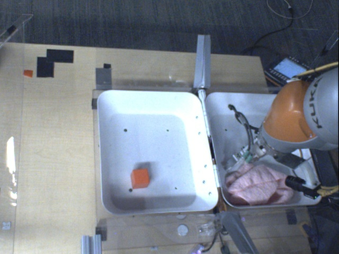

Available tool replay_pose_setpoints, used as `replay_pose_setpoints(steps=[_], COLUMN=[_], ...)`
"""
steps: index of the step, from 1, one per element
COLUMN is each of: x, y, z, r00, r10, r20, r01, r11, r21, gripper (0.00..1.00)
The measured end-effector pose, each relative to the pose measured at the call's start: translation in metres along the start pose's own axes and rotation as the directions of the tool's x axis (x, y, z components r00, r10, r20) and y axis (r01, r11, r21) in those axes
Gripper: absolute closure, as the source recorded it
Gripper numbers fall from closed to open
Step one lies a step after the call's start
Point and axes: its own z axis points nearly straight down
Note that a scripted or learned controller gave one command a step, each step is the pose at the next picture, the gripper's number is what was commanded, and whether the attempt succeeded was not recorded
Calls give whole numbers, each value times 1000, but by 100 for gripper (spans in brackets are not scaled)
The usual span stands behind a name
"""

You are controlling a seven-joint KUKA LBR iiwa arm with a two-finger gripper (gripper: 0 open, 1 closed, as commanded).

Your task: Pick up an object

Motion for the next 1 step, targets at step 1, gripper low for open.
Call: replay_pose_setpoints(steps=[1], x=[-2], y=[5], z=[-14], r00=[1000], r10=[1], r20=[8], r01=[-1], r11=[1000], r21=[-12], gripper=[100])
